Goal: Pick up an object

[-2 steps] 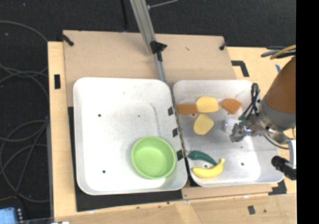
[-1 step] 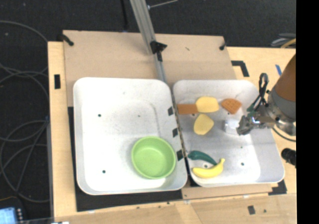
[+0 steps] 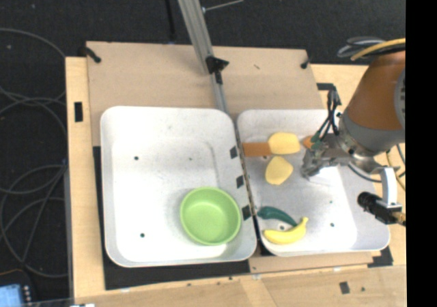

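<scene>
In the right bin [image 3: 341, 230] lie two pale yellow rounded pieces, one [image 3: 283, 142] by an orange-brown block [image 3: 255, 149] and one [image 3: 278, 170] just below it. A yellow banana [image 3: 285, 232] with a dark green piece [image 3: 274, 214] beside it rests near the bin's front edge. My gripper [image 3: 311, 164] hangs low over the right bin, just right of the two yellow pieces, with nothing visibly held. The grey and orange arm comes in from the right.
A green bowl [image 3: 210, 215] sits at the front right of the left bin [image 3: 136, 162]. A metal pole [image 3: 194, 19] rises from behind the bins. Cables hang by the arm at the right, and a black fitting [image 3: 374, 205] sits over the right bin's edge.
</scene>
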`<state>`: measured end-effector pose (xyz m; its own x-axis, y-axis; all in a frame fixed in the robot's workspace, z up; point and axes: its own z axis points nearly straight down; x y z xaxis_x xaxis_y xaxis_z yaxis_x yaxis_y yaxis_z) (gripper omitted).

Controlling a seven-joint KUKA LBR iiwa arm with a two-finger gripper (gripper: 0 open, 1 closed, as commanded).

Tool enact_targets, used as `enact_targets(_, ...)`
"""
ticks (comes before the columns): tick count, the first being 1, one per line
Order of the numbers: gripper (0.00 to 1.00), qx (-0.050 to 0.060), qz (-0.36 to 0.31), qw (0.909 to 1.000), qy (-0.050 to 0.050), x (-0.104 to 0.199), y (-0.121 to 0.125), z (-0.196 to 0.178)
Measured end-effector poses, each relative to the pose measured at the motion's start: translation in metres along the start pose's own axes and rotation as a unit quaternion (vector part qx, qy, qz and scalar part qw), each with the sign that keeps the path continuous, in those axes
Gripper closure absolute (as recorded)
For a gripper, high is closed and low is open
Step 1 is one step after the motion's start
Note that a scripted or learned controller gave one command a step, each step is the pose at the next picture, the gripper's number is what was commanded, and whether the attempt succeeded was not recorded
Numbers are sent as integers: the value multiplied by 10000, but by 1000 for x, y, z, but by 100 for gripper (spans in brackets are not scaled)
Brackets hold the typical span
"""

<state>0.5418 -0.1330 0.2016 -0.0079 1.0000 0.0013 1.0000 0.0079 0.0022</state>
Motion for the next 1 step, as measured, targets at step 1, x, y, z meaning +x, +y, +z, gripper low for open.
enact_targets(1,100,-1,13,10000,0,49,27,-16)
